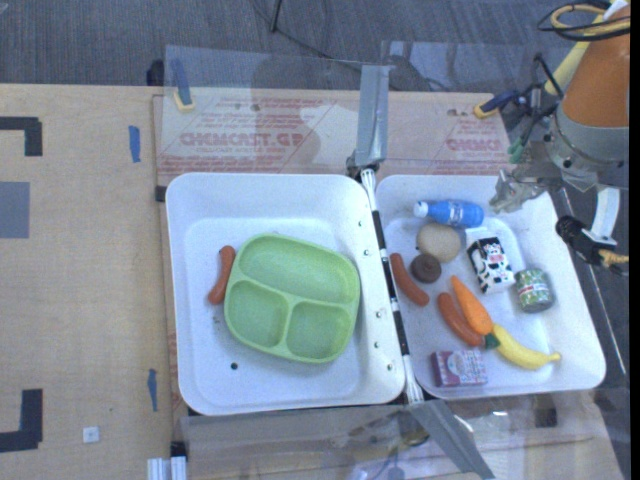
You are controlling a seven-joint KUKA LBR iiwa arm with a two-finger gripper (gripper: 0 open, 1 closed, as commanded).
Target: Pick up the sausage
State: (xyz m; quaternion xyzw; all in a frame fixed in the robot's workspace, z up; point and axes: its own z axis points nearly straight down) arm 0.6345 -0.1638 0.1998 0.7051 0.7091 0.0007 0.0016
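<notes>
A reddish-brown sausage (408, 279) lies at the left edge of the right bin (578, 298), close to the divider. A second, orange-red sausage (221, 273) lies in the left bin (190, 218), just left of the green plate. A third sausage-like piece (457, 320) rests against a carrot (471, 305). My gripper (510, 194) hangs over the far right corner of the right bin, just right of the blue bottle and well away from every sausage. Nothing shows in its grasp.
A green three-part plate (291, 297) sits in the left bin. The right bin also holds a blue bottle (450, 211), potato (438, 240), brown ball (426, 267), cow-print carton (490, 264), small can (533, 290), banana (525, 349) and pink box (459, 368).
</notes>
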